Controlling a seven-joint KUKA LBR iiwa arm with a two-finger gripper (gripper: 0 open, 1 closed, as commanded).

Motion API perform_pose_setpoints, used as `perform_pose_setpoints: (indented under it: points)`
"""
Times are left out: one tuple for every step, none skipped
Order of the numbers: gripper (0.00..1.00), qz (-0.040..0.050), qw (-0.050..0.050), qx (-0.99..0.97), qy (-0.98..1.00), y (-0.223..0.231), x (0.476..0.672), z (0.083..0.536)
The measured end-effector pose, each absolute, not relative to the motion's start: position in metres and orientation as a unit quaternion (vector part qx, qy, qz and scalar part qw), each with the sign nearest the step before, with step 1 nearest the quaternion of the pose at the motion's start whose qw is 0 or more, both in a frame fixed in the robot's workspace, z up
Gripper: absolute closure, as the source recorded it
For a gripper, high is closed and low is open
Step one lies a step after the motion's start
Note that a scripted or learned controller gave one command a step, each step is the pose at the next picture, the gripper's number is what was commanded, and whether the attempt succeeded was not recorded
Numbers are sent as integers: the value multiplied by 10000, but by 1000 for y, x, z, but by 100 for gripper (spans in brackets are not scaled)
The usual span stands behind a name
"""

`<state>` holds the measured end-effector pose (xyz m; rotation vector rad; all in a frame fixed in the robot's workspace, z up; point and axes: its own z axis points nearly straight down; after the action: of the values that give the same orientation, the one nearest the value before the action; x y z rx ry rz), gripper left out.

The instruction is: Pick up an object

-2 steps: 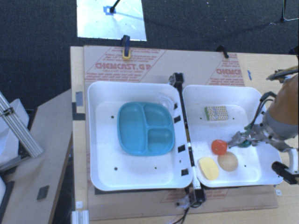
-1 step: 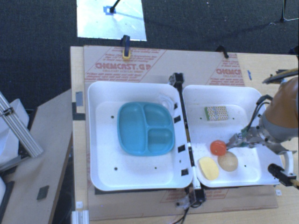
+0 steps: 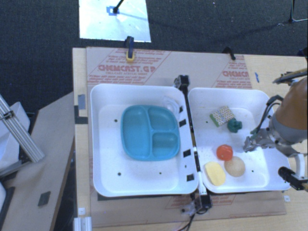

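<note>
The right bin (image 3: 260, 179) holds several small objects. A checkered block (image 3: 222, 115) lies toward the back, with a dark green piece (image 3: 234, 125) just right of it. Nearer the front sit an orange-red ball (image 3: 224, 152), a yellow lump (image 3: 215, 173) and a pale beige round piece (image 3: 235, 166). My gripper (image 3: 250, 145) hangs low over the right bin, right of the orange-red ball and above the beige piece. It reaches in from the right on the grey arm. Nothing shows in its grasp.
The left bin (image 3: 103, 177) carries a blue divided plate (image 3: 149, 132), with a clear plastic piece (image 3: 171, 103) at its back right corner. A black clip row (image 3: 188, 143) runs along the wall between the bins. The arm's bulky wrist (image 3: 292, 114) overhangs the right bin's right side.
</note>
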<state>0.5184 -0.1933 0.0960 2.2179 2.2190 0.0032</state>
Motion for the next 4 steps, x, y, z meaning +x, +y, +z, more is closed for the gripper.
perform_pose_setpoints:
  points:
    - [100, 16, 34, 7059, 7083, -195, 515, 159]
    - [100, 15, 34, 7056, 7086, -197, 520, 203]
    - [100, 11, 26, 7055, 7087, -198, 521, 226]
    - [100, 13, 6, 7040, 7102, -153, 523, 228]
